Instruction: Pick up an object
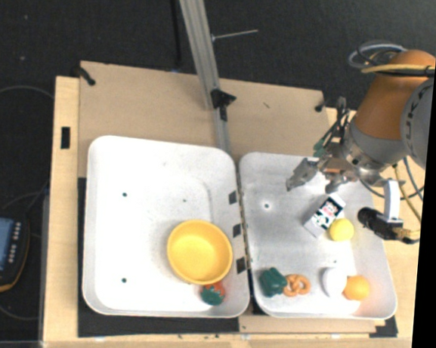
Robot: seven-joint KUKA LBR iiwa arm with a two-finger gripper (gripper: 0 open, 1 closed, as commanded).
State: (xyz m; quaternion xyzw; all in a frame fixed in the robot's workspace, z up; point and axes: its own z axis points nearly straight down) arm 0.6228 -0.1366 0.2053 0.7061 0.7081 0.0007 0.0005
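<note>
Two white bins side by side on the bench [156, 103]. In the left bin [127, 169]: yellow bowl [199, 251], a red-and-green piece [213, 292] touching its near rim. In the right bin [278, 182]: green toy [272, 281], pretzel [296, 285], small carton [325, 214] beside a yellow ball [341, 230], white lump [334, 281], orange [357, 287]. Hand [320, 175] just above the carton, fingers seemingly spread, pinching nothing. Carton probably light, stiff, crushable; best taken across its narrow flat sides.
</note>
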